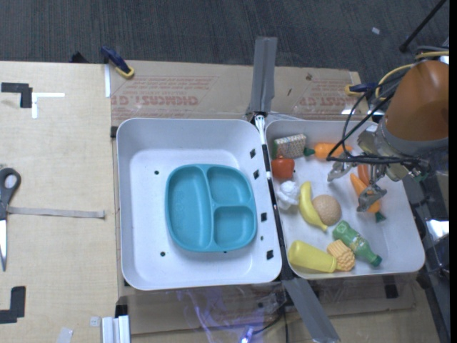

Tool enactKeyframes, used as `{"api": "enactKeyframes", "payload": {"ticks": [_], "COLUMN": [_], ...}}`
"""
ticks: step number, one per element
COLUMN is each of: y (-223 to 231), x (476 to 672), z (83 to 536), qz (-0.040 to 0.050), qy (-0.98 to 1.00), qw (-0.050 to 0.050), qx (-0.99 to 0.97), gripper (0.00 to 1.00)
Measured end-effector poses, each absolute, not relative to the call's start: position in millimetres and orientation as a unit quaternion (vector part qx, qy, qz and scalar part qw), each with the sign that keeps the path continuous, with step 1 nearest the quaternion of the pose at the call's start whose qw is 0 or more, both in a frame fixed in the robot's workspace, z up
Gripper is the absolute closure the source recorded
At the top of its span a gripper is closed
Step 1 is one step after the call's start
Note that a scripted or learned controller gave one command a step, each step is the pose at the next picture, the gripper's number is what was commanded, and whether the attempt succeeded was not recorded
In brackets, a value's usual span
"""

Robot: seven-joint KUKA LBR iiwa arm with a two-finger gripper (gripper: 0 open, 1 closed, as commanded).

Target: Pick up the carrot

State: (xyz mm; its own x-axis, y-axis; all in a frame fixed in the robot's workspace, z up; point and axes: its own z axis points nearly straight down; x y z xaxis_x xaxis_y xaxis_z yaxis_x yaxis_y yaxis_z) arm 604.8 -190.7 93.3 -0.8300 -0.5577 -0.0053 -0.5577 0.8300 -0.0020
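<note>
The hand [370, 191] hung low over the right bin [410, 263], near its right wall, with the carrot [360, 179] directly beneath or between its parts. An orange piece with a green tip showed at about the same spot, but whether it was gripped or merely lay under the hand could not be told, nor whether the hand was open or closed. By my judgement the approach was done and the grasp and lift were unconfirmed; the carrot appeared level with the other toys. Nearby lay a banana [309, 204], a tomato [283, 167] and a green bottle [355, 242]. The left bin [136, 213] held a teal plate [211, 207].
</note>
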Motion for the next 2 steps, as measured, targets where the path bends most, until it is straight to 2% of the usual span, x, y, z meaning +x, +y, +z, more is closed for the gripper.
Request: {"api": "enactKeyframes", "payload": {"ticks": [1,2], "y": [-191,-210], "x": [606.7,526.9], "z": [104,93], "qz": [-0.0008,-0.0006], "qy": [0.957,0.853], "qw": [0.006,0.002], "qx": [-0.29,-0.522], "gripper": [1.0,1.0]}}
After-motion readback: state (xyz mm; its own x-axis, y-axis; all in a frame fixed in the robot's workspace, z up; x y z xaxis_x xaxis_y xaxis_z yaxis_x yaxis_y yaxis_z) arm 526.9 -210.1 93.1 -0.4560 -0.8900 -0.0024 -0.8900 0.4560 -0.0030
